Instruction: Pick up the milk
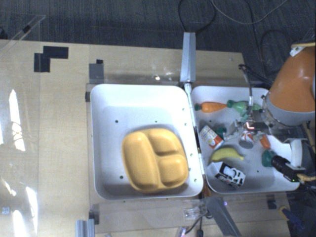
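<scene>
The claw (248,125) hangs low over the middle of the right bin (256,184), reaching in from the right under the arm's (295,90) orange band; whether it is released or clenched cannot be told, since the metal parts blur together there. Just below it stands a small grey cup (246,141), close enough that contact cannot be judged. Left of the claw, near the bin's left wall, the milk (210,136) lies tilted on its side, a small white and red carton, apart from the claw and not between anything that grips. Below the milk lies a banana (227,154), and lower still a black and white box (231,175). Up near the bin's far wall a carrot (213,107) lies flat, with a green bottle (237,104) just to its right. A small orange piece (265,141) and a dark green thing (268,157) sit right of the cup. In the left bin (106,132) rests a yellow tray (154,158) with compartments.
</scene>
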Robot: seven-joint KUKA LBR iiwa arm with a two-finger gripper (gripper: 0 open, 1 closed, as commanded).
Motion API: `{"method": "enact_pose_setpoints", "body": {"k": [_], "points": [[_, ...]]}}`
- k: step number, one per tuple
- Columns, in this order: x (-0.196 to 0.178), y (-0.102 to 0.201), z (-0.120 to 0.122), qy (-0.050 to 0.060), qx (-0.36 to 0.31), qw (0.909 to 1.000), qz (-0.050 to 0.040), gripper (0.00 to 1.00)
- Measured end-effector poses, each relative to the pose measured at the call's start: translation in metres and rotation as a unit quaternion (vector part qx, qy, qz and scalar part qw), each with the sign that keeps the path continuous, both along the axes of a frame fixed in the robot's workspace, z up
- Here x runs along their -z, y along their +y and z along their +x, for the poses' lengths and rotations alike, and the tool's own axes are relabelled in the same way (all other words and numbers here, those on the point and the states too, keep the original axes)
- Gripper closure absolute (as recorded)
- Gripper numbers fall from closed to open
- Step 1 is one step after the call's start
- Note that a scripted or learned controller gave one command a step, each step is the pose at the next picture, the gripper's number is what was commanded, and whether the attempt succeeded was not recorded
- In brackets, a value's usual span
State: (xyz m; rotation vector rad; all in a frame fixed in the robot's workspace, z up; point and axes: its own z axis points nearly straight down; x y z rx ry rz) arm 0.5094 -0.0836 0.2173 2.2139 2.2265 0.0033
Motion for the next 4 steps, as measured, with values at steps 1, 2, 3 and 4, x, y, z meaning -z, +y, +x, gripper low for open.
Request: {"method": "enact_pose_setpoints", "body": {"k": [1, 2, 3, 4], "points": [[0.033, 0.076, -0.022, 0.001, 0.026, 0.9997, 0.0004, 0.00], [-0.029, -0.013, -0.021, -0.002, 0.023, 0.9997, -0.0006, 0.00], [0.033, 0.065, -0.020, 0.000, -0.014, 0.9999, 0.0000, 0.00], [0.015, -0.020, -0.010, -0.002, -0.075, 0.9972, -0.0009, 0.00]]}}
